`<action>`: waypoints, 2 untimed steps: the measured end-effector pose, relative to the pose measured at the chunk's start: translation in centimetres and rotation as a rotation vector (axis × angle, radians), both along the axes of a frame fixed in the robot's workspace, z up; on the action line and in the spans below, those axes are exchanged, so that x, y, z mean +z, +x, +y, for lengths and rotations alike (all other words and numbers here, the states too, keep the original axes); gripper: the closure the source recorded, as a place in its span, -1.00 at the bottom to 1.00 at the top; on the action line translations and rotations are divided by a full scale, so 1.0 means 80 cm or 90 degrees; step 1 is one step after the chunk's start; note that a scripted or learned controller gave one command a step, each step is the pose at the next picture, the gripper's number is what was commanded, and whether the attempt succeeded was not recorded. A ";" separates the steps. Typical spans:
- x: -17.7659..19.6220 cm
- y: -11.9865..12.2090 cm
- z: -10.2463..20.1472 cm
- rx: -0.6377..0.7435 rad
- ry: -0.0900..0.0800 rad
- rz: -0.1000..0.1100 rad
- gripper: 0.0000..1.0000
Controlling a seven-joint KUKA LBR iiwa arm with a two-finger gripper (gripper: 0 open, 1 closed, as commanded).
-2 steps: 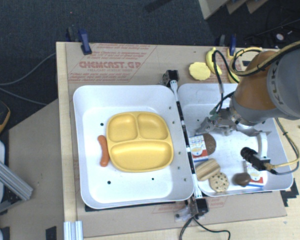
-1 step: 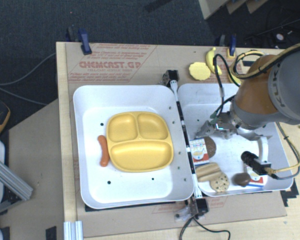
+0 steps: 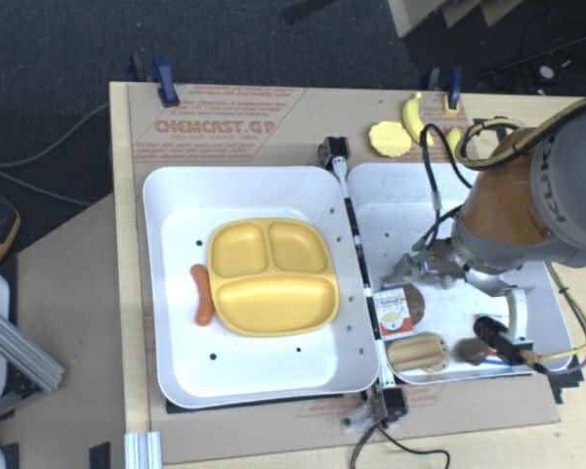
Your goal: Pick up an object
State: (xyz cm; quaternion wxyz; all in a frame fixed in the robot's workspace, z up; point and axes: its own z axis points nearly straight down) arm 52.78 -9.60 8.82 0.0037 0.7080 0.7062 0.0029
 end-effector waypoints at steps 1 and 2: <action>0.000 -0.027 0.000 0.000 0.000 -0.001 -1.00; 0.013 -0.026 0.001 0.001 0.000 -0.002 1.00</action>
